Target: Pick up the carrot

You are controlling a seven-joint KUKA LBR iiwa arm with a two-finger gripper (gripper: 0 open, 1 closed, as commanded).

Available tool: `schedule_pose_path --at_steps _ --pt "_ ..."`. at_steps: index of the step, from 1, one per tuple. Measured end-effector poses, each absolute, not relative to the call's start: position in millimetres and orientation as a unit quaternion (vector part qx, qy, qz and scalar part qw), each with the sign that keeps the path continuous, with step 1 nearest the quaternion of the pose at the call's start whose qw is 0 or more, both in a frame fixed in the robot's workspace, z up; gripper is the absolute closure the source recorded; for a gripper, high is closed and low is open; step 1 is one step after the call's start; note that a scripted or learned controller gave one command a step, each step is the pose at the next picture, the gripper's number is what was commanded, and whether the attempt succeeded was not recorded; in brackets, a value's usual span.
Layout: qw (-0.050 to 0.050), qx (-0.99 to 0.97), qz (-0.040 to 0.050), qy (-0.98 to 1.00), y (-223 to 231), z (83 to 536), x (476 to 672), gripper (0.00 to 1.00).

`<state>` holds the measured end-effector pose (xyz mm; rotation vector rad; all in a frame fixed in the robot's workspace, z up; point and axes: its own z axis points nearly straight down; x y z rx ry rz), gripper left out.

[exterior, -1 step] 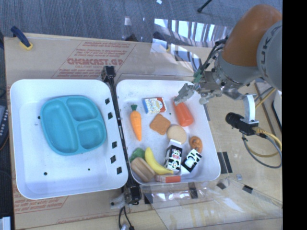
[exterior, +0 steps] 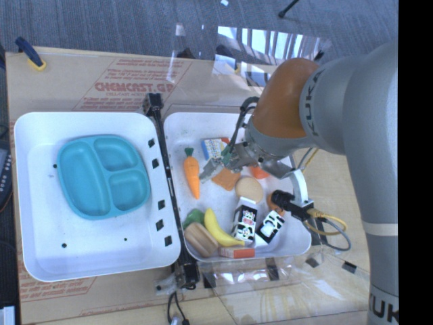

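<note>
The carrot [exterior: 192, 174] lies in the right bin [exterior: 177, 128], close to that bin's left wall and about halfway along it, orange body pointing toward the near edge and green top toward the far edge. Nothing is touching it. Just to its right, the gripper [exterior: 218, 163] hangs low over the bin's middle, beside the carrot but apart from it; whether the claw is spread or pressed together cannot be told from this slant, as the wrist hides most of it. No object shows between its tips.

Under and around the gripper sit an orange wedge-shaped piece [exterior: 226, 179] and a small blue-and-white packet [exterior: 214, 145] nearer the far wall. Toward the near edge of the same bin lie a yellow banana [exterior: 218, 228], a tan bread-like piece [exterior: 199, 238], a green item [exterior: 194, 217] just above it, a pale round item [exterior: 249, 189], and two black-and-white cartons [exterior: 245, 223] side by side.

The grey arm [exterior: 352, 107] with its orange band [exterior: 287, 100] reaches in across the right bin's far right corner.

The left bin [exterior: 27, 202] carries a blue divided plate [exterior: 103, 175] near its centre. Both bins rest on a brown board [exterior: 101, 80], with a blue and yellow clamp [exterior: 30, 53] at its far left corner.
</note>
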<state>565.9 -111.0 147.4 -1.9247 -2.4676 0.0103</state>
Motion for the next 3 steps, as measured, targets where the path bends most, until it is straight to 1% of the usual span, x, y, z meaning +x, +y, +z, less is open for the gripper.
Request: schedule_pose_path --at_steps 1,2,3 --pt "0.005 -0.649 0.0039 -0.760 -99 89 551.7 0.00" --pt "0.004 -0.645 0.0053 -0.765 -99 100 552.9 1.00" --pt "0.002 -0.739 0.0022 -0.674 -36 192 539.7 1.00"
